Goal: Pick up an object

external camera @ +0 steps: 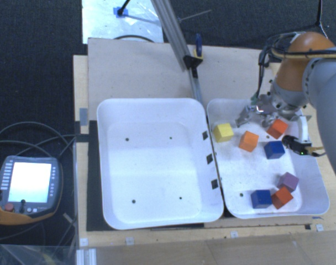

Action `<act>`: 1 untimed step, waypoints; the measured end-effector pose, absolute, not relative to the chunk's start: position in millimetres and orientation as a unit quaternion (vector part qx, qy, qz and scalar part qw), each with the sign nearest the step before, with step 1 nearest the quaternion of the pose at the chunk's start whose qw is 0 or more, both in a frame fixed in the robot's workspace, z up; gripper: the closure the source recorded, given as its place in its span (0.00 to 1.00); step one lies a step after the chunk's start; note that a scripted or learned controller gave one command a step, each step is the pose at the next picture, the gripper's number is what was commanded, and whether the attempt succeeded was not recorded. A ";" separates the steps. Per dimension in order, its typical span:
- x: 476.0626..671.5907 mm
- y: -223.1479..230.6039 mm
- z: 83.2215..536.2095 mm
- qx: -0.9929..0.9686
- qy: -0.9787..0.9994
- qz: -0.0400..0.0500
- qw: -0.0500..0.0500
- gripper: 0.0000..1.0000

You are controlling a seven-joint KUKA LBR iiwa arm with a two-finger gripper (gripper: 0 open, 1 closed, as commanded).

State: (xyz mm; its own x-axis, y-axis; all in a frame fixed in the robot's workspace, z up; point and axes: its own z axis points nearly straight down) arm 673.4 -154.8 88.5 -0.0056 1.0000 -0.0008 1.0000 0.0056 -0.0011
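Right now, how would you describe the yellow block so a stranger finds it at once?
Look in the right bin, the one holding coloured blocks. The yellow block lies in its upper left corner, near the wall shared with the other bin. It is the only yellow one; its nearest neighbour is an orange block.

Two white bins [157,106]; the right holds a yellow block [223,132], orange [248,141], blue [274,149], purple [288,180] blocks.

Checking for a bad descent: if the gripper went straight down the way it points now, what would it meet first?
Probably the right bin's bare floor, between the orange cube and the red-orange cube. The gripper hangs over that gap, though depth is unclear.
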 end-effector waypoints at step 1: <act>675.7 -155.2 103.5 -0.704 -0.710 -0.001 -0.003 1.00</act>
State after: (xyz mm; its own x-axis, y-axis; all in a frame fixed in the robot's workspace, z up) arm 675.7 -155.2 103.5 -0.0090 1.0000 -0.0032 0.9999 0.0091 0.0061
